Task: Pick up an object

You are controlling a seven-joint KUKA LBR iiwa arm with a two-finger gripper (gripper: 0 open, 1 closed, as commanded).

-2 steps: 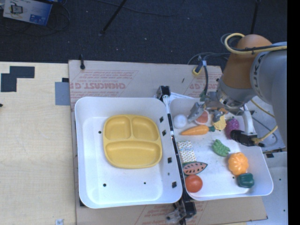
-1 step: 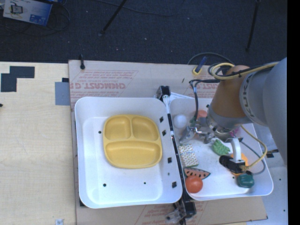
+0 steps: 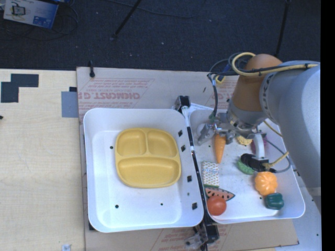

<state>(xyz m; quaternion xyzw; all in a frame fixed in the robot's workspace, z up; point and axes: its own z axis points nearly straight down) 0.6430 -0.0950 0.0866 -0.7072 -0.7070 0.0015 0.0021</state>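
Orange toy carrot (image 3: 219, 148) hangs point-down directly beneath my gripper (image 3: 226, 131) in the right bin (image 3: 293, 205), presumably targeted; I cannot tell the finger state.

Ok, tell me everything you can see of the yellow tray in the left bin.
The yellow tray is a rounded-rectangle plate that looks like plastic, divided into three compartments: two small ones at the far side, one wide one nearer. It lies flat, right way up, on the floor of the left bin, roughly centred, nothing in it.
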